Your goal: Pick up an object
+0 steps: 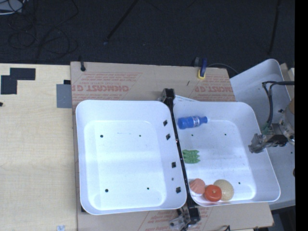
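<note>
Overhead view of the desk (33, 143) with two shallow white bins side by side. The left bin (125, 110) carries nothing to grasp; the right bin (240, 110) holds all candidate objects. A blue bottle (192, 122) lies on its side near the far left corner of the right bin, its paler cap end pointing right. A small green piece (190, 156), knobbly like a pea pod, lies near the divider at mid-bin. Three rounded items crowd the near left corner: a pinkish disc (197, 186), a red-orange round piece (212, 193) and a pale tan round piece (224, 189), each touching or just beside its neighbour.

Handling, as a judgement: the bottle looks light, rigid and smooth, and being cylindrical it may roll; a grip across its body, square to its long axis, seems soundest. The green piece is low and small, so it offers little to close on. The clustered rounds look light, but their crowding leaves scant room for fingers to enter between them, and the bin wall beside them narrows the approach.

The pincer (257, 144) hangs at the right rim of the right bin, well apart from every object, with cabling above it. It touches and holds nothing visible. Whether it is spread or pressed together cannot be told at this size and angle.
</note>
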`<control>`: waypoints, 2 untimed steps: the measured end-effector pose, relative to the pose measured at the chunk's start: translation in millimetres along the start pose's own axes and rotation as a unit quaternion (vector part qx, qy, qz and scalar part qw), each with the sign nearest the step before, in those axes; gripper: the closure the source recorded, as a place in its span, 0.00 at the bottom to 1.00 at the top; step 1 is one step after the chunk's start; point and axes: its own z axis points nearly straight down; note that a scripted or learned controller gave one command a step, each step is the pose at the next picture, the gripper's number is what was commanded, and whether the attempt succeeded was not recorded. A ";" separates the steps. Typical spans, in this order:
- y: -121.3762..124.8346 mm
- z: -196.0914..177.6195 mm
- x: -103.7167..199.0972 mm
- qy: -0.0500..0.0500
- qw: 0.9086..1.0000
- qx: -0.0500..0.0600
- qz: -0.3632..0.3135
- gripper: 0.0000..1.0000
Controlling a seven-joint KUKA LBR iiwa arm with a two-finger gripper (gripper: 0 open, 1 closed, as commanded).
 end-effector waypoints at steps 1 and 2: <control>-0.2 -9.6 -1.0 0.000 1.000 0.001 0.001 1.00; -0.2 -19.1 -1.9 0.000 1.000 0.001 0.001 1.00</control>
